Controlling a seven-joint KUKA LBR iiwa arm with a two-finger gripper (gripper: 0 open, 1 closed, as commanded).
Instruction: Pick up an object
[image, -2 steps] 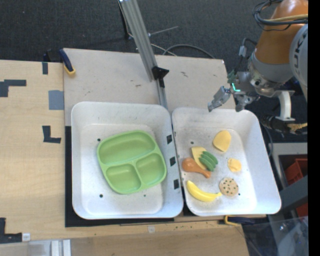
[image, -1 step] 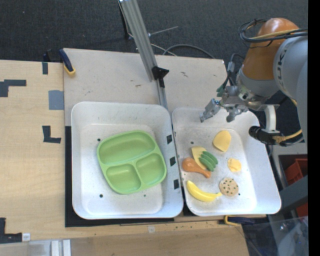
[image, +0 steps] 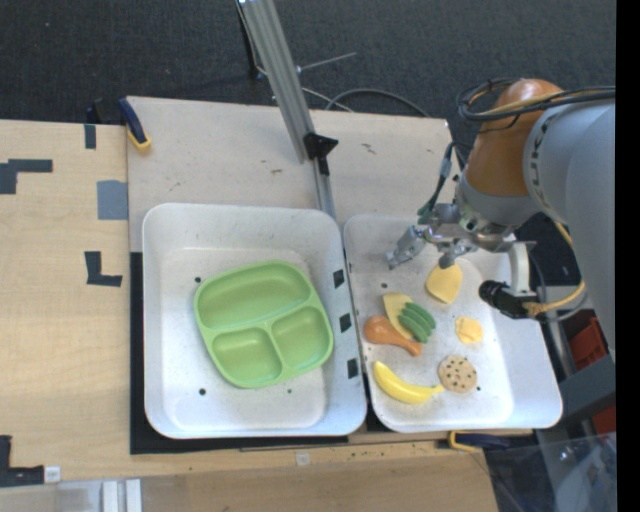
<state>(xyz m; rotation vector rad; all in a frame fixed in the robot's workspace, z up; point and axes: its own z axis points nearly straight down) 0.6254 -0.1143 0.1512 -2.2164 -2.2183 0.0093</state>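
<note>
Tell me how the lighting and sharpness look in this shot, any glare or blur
Camera view: even, soft light with faint shadows under the green tray and the banana; no strong glare on the white bins; small toy foods look slightly soft; the arm at right is large and mildly blurred.

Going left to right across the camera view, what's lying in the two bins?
green divided plate → orange drumstick → yellow banana → cookie. The items bunched around the green leafy piece overlap in order, so I've left them out.

We look down at a slant from one fixed camera above the counter (image: 230, 150), both white bins (image: 160, 300) in frame, moderately close.
</note>
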